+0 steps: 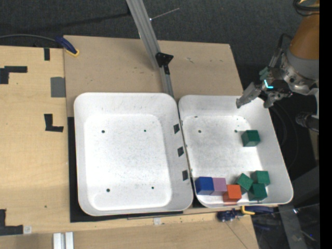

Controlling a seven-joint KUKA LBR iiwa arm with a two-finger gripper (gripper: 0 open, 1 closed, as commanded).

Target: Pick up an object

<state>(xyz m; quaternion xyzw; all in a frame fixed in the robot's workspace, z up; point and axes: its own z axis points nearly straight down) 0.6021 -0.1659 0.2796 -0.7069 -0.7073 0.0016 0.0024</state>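
I see the tool (257, 95) hovering over the far right corner of the right bin (218, 110), its fingers spread and nothing between them, while the arm (306, 45) behind it is cut off by the right edge. One green cube (251, 138) sits alone near the bin's right wall; the blue cube (204, 185), purple cube (219, 184), orange cube (233, 192) and three more green cubes (254, 184) crowd the near wall so tightly that I can't make out which ones touch.
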